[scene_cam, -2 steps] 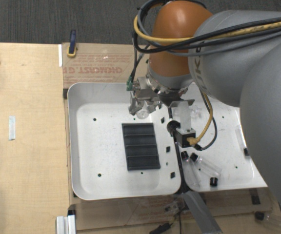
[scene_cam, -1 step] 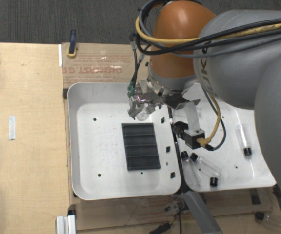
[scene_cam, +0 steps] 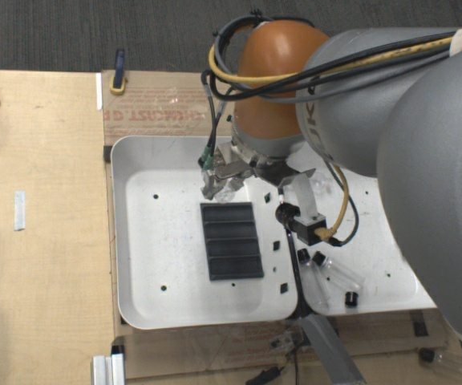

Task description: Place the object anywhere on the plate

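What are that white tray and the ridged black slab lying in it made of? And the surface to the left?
The white tray looks like moulded plastic: smooth, slightly glossy, with rounded corners and a raised rim. The black slab seems to be matte plastic or rubber, with raised ridges dividing it into bands; the view leaves that open. The surface to the left looks like pale unfinished wood or plywood, with faint grain.

A black rectangular object (scene_cam: 233,241) lies flat on the floor of the left white bin (scene_cam: 147,239), toward that bin's right half. Its top carries raised ribs running across its width. Its long axis runs roughly front to back, tilted slightly. It touches no bin wall.
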`<action>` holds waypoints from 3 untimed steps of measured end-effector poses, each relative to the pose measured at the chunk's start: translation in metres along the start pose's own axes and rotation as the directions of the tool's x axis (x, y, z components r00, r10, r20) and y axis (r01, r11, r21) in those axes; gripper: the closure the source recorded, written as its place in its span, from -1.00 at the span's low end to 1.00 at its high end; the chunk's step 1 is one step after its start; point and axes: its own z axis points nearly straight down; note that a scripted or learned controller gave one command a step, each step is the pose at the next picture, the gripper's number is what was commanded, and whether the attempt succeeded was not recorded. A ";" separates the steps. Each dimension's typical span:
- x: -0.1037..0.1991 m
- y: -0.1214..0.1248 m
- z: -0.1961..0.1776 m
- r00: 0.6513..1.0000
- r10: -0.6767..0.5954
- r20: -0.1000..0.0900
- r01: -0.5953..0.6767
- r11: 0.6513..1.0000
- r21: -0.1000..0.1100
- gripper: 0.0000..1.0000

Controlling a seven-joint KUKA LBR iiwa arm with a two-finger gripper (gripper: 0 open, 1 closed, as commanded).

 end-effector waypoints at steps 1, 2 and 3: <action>-0.001 -0.047 -0.058 0.993 -0.115 0.000 0.115 0.993 -0.002 1.00; 0.014 -0.013 -0.034 0.925 -0.381 0.001 0.381 0.925 -0.002 1.00; 0.052 -0.001 -0.045 0.879 -0.476 0.002 0.476 0.879 -0.003 1.00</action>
